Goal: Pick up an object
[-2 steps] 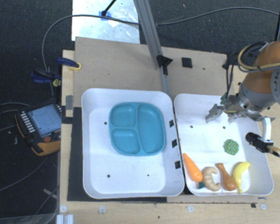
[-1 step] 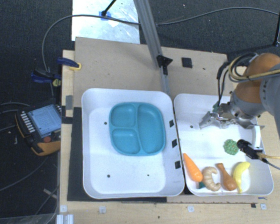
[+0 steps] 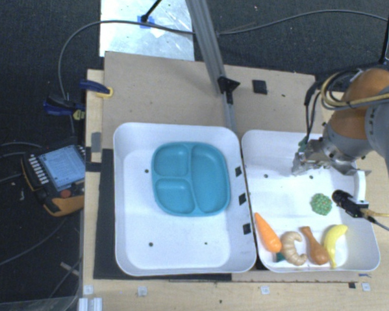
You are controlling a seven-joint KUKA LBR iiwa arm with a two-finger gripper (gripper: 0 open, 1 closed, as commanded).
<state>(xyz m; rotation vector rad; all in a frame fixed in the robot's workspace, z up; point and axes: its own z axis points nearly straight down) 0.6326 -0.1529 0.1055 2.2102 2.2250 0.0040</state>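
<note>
Two white bins (image 3: pixel 176 261) on a tan bench (image 3: pixel 159 85); dark floor around; tool (image 3: pixel 304 165) grip unclear.

Toy food (image 3: pixel 300 242) crowds the right bin's (image 3: pixel 272 156) near edge.

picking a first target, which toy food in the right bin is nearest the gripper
The green broccoli. It sits alone just below the gripper, while the carrot, shrimp, drumstick and banana line the bin's near edge.

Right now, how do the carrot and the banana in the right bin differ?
The carrot is orange and tapered; the banana is yellow and curved. The carrot lies by the right bin's left wall, the banana near its right side. Both are toy foods along the bin's front edge, away from the claw.
</note>
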